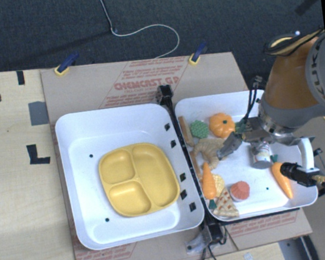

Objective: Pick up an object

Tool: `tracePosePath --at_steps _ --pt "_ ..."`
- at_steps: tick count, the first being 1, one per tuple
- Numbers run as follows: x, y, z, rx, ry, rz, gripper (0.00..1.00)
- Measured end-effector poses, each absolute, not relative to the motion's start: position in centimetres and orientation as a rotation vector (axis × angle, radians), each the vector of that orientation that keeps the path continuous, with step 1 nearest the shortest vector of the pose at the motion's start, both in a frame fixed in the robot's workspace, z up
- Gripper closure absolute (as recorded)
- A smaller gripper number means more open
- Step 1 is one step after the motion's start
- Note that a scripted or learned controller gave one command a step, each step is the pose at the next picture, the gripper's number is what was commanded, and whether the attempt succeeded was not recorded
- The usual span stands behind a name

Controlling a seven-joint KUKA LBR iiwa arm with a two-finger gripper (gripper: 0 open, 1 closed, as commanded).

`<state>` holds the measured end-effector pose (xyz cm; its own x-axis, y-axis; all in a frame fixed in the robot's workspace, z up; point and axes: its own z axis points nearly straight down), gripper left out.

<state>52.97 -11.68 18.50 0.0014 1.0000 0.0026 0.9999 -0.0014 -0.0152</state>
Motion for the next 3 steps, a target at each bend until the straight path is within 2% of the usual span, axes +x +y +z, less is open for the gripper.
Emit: tracePosePath --at_steps 1,3 --pt "53.2 -11.7 19.0 -2.216 -2.219 0.005 0.0" --pt "53.3 -12.2 8.1 -2.218 -2.219 0.006 0.0"
